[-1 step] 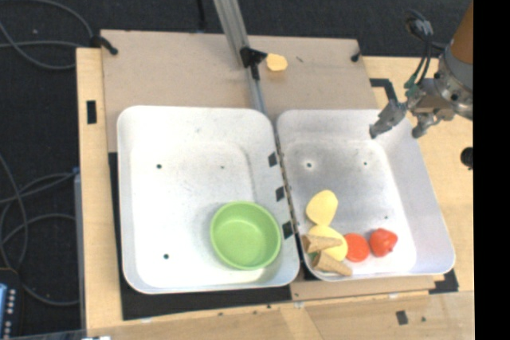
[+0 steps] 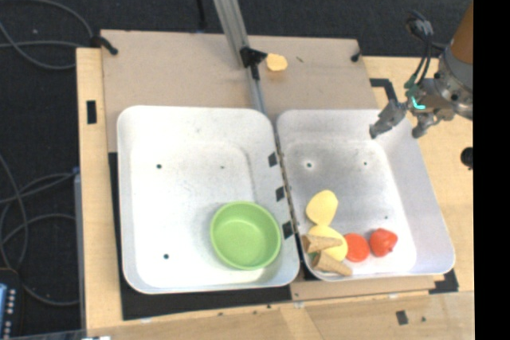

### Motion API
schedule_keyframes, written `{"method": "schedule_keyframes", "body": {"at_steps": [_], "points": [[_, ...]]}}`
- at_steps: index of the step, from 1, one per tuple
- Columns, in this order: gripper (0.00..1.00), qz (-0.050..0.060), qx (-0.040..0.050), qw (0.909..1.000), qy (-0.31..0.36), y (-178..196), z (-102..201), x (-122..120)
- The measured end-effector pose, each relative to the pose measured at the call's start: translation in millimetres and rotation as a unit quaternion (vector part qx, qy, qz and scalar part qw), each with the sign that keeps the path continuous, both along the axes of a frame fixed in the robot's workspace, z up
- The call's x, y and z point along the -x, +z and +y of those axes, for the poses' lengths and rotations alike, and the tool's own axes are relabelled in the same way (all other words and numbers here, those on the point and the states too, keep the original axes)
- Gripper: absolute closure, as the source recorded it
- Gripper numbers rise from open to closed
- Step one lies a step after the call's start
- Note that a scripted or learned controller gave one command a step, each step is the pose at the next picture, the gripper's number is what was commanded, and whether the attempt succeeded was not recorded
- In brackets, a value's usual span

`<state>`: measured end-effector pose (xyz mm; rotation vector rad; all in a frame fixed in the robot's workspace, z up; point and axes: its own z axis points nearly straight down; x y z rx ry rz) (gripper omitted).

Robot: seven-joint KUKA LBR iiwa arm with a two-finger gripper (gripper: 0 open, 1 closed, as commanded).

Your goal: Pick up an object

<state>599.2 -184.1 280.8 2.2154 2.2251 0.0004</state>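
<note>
My gripper (image 2: 403, 123) hangs above the far right corner of the right bin (image 2: 358, 171), its two fingers spread apart and open with nothing between them. At the near end of that bin lie a yellow potato-shaped piece (image 2: 322, 206), tan wedge pieces (image 2: 325, 243) with a yellow bit, and two red tomato-like pieces (image 2: 357, 248) (image 2: 383, 241). All of them sit well in front of the gripper, toward the view's bottom.
A green bowl (image 2: 245, 234) sits at the near right of the left bin (image 2: 159, 195). A small yellow piece (image 2: 276, 62) lies on the bench behind the bins, beside a slanted metal post (image 2: 225, 0). Cables trail on the dark floor at left.
</note>
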Motion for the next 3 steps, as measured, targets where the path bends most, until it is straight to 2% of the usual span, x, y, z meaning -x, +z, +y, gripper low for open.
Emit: {"method": "schedule_keyframes", "body": {"at_steps": [3], "points": [[0.0, 0.003, 0.0003, 1.0, -0.003, -167.8, 5.1, 1.9]]}}
